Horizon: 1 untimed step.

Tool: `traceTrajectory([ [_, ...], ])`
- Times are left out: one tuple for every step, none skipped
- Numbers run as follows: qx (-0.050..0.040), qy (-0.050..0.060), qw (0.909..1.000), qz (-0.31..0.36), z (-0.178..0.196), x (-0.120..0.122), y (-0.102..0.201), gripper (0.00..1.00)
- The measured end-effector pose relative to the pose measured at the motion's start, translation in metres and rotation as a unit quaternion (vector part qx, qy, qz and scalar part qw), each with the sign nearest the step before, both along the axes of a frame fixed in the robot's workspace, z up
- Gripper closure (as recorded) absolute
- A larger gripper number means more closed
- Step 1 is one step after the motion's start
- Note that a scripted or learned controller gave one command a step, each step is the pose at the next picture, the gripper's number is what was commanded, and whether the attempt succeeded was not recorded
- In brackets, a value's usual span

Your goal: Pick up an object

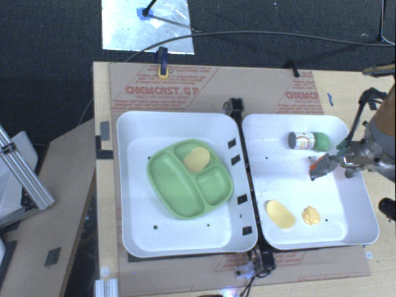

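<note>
At the near edge of the right bin, two small yellow items are seen: a flat oval piece and, just beside it to the right, a lumpy ball. Farther back in the same bin, a small bottle with a green end is laid on its side. The gripper is reached in from the right, low over the bin, between the bottle and the yellow items and apart from all three. Whether the jaws are spread or closed cannot be told; nothing is seen between them.

In the left bin, a green divided plate is set, with a yellow piece in its back compartment.

Several failures are judged possible. The bottle could be rolled away if touched off-centre, since it lies on its rounded side. The flat oval could be missed or pushed along the floor, as little height is offered for a grip. The lumpy ball could be squeezed out sideways.

On the brown board under the bins, red lettering is read as "CHEMCAST GP", repeated at slants. The bottle's label is too small to be read.
</note>
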State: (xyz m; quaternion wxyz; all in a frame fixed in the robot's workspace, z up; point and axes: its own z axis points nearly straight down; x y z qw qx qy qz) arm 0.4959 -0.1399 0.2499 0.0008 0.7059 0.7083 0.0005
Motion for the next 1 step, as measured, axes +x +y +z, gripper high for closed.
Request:
traceTrajectory([
  [0.0008, 0.002, 1.0000, -0.001, -0.0427, 0.0026, 0.0043, 0.00],
])
